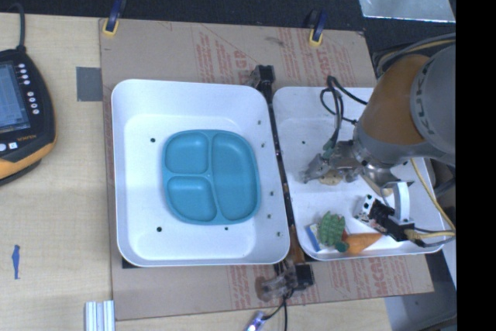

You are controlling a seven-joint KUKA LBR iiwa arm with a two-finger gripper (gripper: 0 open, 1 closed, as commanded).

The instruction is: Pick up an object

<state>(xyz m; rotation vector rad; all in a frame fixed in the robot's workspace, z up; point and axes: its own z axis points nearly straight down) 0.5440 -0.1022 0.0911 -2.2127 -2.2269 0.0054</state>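
While pincer [319, 169] state unclear over right bin [298, 120] | bumpy green toy [332, 229] | smooth blue divided plate [211, 175]

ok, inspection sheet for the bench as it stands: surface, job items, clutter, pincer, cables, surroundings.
Surface: cardboard sheet on the bench, held by two clamps at its far edge; two white bins side by side.
Job's things: right bin holds a green toy and an orange piece at its near edge.
Clutter: left bin holds a blue divided plate.
Pincer: pincer low in the right bin over a small pale object; grasp not clear.
Cables: black cable looping above the pincer.
Surroundings: teach pendant at left; dark floor beyond.
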